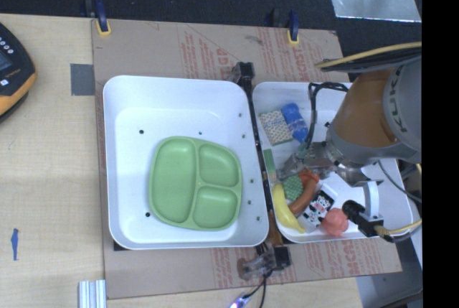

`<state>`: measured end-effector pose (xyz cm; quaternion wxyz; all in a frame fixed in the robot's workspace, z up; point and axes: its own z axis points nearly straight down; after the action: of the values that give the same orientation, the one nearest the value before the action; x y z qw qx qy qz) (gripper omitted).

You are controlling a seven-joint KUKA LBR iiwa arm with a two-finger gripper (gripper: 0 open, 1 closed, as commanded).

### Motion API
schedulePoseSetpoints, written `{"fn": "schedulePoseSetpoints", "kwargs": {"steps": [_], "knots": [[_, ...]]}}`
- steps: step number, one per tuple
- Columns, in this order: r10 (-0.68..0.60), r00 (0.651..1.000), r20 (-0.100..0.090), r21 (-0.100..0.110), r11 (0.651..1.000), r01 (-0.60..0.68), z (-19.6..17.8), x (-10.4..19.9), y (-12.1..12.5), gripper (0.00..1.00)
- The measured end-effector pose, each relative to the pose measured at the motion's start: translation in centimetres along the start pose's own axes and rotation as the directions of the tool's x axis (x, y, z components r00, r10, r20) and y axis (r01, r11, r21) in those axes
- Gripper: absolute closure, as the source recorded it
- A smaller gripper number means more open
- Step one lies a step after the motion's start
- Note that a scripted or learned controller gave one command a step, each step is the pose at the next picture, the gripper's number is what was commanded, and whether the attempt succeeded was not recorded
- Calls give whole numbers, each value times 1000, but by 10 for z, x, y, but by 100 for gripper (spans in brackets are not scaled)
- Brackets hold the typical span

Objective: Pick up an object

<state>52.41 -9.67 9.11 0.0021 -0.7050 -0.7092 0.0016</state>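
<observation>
Nearest in the right bin [401, 224] lie a pink ball [334, 223] and banana [284, 208]; beyond them, the end effector [310, 156] reaches in, grip state impossible to tell. Approach step; next, close and lift.

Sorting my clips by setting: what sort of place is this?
Likely a robot lab bench: a grey arm over two white bins, cardboard clamped down, toys heaped in one bin.
</observation>
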Motion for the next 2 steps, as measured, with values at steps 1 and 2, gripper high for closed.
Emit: {"fn": "schedulePoseSetpoints", "kwargs": {"steps": [1, 2], "knots": [[2, 1000, 0, -1, 1000, -2, 0, -31, -19, 0], [-1, 1000, 0, 1, 1000, 1, -10, -32, -19, 100]]}}
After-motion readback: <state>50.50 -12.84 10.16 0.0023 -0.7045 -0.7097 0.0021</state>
